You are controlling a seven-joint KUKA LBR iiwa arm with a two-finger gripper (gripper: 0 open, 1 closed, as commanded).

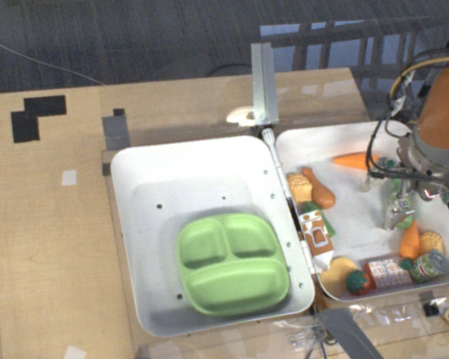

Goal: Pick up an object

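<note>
gripper (401, 213) is hovering in the right bin (343, 144) above a carrot (410, 240); finger state is impossible to tell.

Right bin (342, 136): open floor at centre; toys crowd the front edge and left wall. Left bin (138, 178): green tray (232, 262) fills the front; back half free.

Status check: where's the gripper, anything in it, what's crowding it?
Gripper low in right bin, nothing seen held. Nearest item: small carrot just below it. Can and box crowd the front corner. Green tray in left bin.
</note>
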